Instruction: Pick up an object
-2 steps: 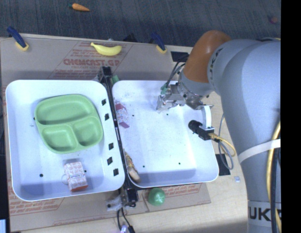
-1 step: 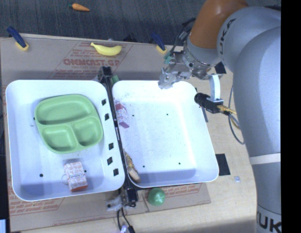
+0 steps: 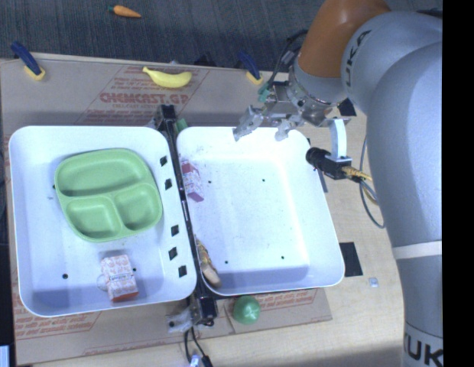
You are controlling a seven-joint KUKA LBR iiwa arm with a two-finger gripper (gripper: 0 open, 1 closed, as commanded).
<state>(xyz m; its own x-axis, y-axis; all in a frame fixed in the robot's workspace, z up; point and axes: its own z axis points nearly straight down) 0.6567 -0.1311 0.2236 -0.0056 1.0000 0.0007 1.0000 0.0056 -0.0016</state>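
My gripper (image 3: 261, 131) hangs over the far edge of the right bin (image 3: 298, 205), its two fingers spread apart with nothing between them. A red and white packet (image 3: 191, 180) lies against the right bin's left wall. A tan object (image 3: 206, 266) rests in that bin's near left corner. In the left bin (image 3: 27, 205) sit a green divided tray (image 3: 108, 193) and a small red and white carton (image 3: 117, 275). All of these lie well to the left of and nearer than the gripper.
A yellow banana (image 3: 168, 76) lies on the cardboard behind the bins. A green ball (image 3: 246, 309) sits on the bench in front of the right bin. An orange carrot-like piece (image 3: 127, 11) lies on the dark floor beyond. Blue clamps (image 3: 28, 60) hold the cardboard.
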